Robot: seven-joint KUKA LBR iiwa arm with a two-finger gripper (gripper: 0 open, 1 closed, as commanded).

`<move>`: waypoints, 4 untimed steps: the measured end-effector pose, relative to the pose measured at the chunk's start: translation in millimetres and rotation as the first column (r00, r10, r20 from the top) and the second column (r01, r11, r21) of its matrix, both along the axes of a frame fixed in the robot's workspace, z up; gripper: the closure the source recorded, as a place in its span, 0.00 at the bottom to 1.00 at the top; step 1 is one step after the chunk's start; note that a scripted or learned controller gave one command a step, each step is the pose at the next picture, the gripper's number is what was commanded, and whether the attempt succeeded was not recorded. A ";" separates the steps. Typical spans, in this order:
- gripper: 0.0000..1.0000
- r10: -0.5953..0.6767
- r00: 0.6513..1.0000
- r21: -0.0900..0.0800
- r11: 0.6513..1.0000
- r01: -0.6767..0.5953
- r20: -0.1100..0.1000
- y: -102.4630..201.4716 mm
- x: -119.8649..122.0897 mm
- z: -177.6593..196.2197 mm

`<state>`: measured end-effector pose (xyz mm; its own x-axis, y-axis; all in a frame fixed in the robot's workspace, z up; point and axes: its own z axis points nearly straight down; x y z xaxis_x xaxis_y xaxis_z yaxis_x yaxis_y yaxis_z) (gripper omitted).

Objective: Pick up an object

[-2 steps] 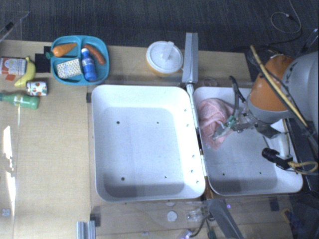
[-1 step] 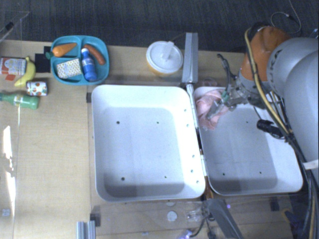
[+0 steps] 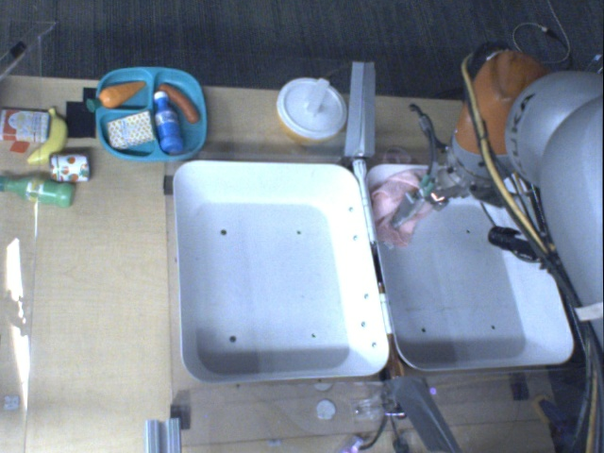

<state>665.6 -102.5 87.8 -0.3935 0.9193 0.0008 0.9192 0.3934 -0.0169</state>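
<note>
Robot gripper (image 3: 420, 204) at a pink cloth (image 3: 392, 206) in the far left corner of the right bin (image 3: 491, 333).

Camera view, from above at a slant: the grey arm (image 3: 557, 130) reaches in from the right. The gripper sits low against the cloth's right side; the cloth lies just left of it, bunched against the wall between the bins, its longer side running along that wall. Whether the gripper is spread or pinching the cloth cannot be told. The left bin (image 3: 274, 347) sits beside the right one. On the bench behind are a white lidded cup (image 3: 311, 109) and a blue divided tray (image 3: 193, 111) holding toy food and a small bottle (image 3: 167, 121).
</note>
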 end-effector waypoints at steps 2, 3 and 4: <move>0.00 0.506 0.862 0.003 0.862 -0.506 0.003 -5.2 -9.6 1.4; 0.00 0.355 0.935 0.002 0.935 -0.355 -0.001 6.9 -7.0 1.4; 0.00 0.258 0.966 0.000 0.966 -0.258 0.028 7.2 -50.6 2.2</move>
